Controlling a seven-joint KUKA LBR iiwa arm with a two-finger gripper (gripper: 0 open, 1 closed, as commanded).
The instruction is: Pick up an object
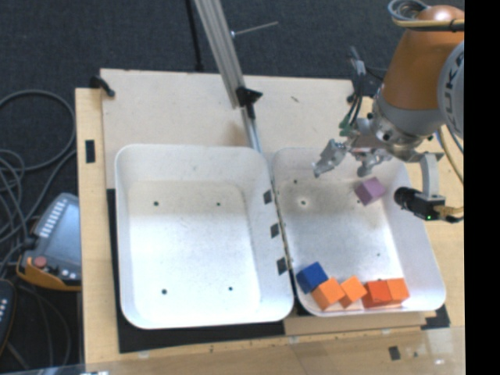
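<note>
Over the right bin (414,244), the end effector (349,158) hangs open, empty.

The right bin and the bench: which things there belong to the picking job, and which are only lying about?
For the job: gripper, purple block, blue block, orange blocks, right bin.

Lying about: left bin, cables, handheld controller, metal pole.

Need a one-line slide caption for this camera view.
Gripper hovers over the right bin beside a purple block; blue block and orange blocks line its near edge.
</note>
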